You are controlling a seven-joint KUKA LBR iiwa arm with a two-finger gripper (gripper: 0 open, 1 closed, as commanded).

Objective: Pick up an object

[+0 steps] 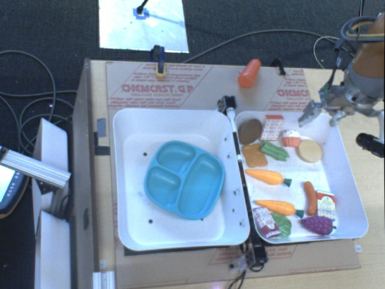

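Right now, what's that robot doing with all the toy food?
The arm's gripper hangs over the back edge of the right bin, with its fingers apart and nothing between them. It has not picked anything up yet. The toy food lies in that bin: two carrots, a cupcake, a sausage, grapes and more. The left bin has a blue plate in it. One orange piece sits outside on the cardboard.
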